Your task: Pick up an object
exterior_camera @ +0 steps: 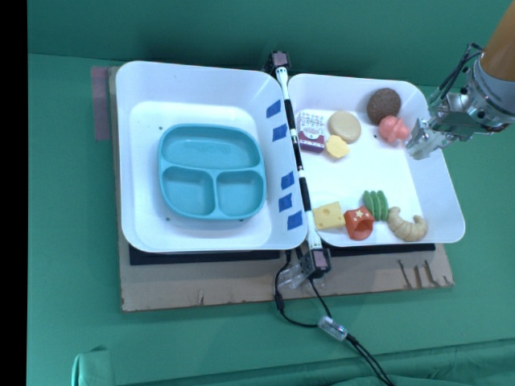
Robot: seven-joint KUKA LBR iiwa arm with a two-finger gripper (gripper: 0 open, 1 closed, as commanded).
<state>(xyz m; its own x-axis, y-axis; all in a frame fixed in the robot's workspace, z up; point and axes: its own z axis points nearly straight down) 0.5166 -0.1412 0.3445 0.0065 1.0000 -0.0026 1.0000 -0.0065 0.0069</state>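
You have the gripper (pixel 424 137) sitting over the right rim of the right bin (pixel 438 185), near the upper half of that edge, with the arm (pixel 500 63) coming in from the right. From this angle you cannot tell whether its jaws are open or closed, and nothing shows between them.

The widest bare floor in the right bin lies through its middle, between the upper group of food and the lower row. You also have clear floor along the top edge and in the lower left corner beside the divider.

In the upper group, the pink piece (pixel 392 129) is the thing nearest the gripper, just to its left, and it touches the brown round patty (pixel 384 104) above it. Further left sit the tan round biscuit (pixel 344 125), a small yellow chunk (pixel 337 147) touching its lower edge, and the red-and-white carton (pixel 311 130) close against the left wall.

Along the bottom you have the cheese wedge (pixel 328 215), the red piece (pixel 359 223), the green pods (pixel 376 204) and the tan croissant (pixel 408 227), packed close together, the croissant near the lower right rim.

The left bin (pixel 137 95) holds a teal divided plate (pixel 212 171) lying flat with three compartments. Four blue tape marks (pixel 281 133) run down that bin's right wall
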